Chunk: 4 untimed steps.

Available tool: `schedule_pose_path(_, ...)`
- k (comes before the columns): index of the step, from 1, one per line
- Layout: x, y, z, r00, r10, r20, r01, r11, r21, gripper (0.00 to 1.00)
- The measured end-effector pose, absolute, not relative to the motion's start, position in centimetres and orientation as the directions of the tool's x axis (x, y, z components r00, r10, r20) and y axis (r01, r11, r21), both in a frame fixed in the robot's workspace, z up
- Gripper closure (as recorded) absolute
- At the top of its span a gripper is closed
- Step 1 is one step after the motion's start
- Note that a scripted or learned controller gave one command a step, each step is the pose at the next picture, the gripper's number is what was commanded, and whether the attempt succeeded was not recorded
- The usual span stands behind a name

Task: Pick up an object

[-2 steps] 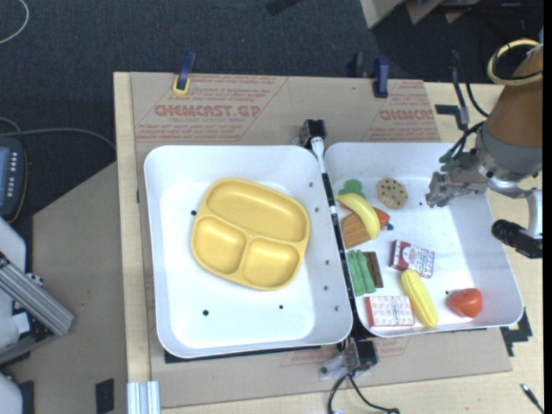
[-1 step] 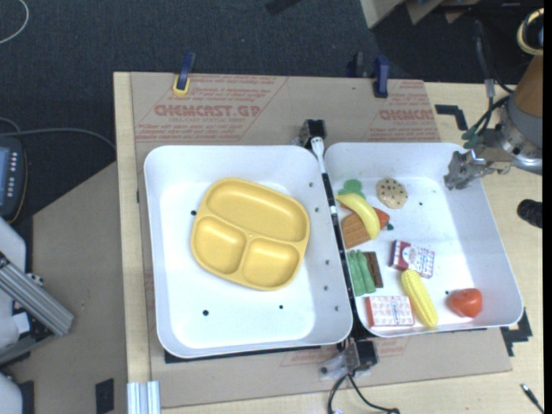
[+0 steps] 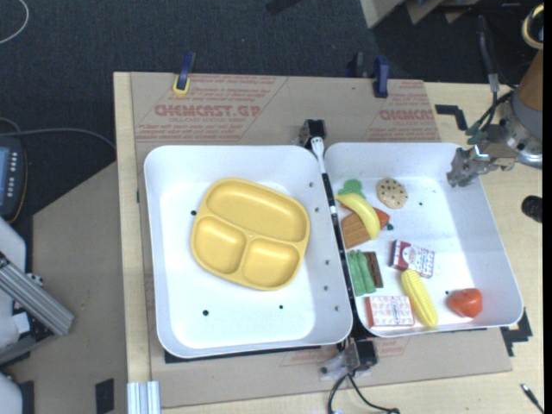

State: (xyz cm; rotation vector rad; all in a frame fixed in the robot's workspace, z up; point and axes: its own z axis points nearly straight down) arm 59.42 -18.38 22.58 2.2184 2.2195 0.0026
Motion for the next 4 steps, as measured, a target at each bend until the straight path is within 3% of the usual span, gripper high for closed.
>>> schedule_pose_path(2,57.0,-9.3,23.1,-0.005,1.0,0.003,1.0,0.005,-0.002,1.0)
schedule_pose_path(4,52.2,0.8,23.3,-0.005,1.0,0.002,1.0,0.005,-0.004,1.0)
